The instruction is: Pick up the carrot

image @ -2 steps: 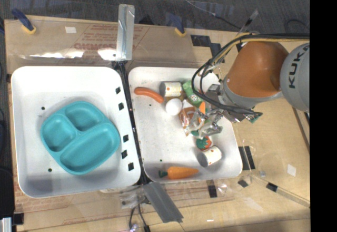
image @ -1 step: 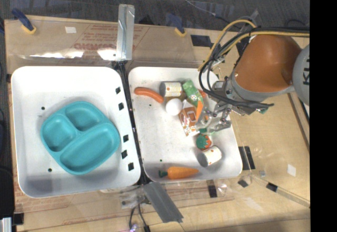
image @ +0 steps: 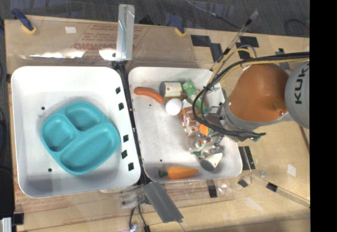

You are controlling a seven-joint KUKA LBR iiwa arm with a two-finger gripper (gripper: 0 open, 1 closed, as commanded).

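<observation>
The carrot [image: 180, 173], orange with a small green top at its left end, lies flat along the front wall of the right bin [image: 158, 141]. The gripper [image: 207, 148] hangs low over the right side of that bin, under the orange wrist band. It is above and to the right of the carrot, a short way apart from it, among shiny clutter. Nothing of the carrot is covered.
A curved orange sausage [image: 149, 94], a small can [image: 171, 88], a green item [image: 189, 89], a white egg [image: 173, 106] and a printed packet [image: 188, 119] lie in the right bin's back half. A teal divided plate [image: 79, 136] sits in the left bin [image: 26, 99]. Cables arc above the wrist.
</observation>
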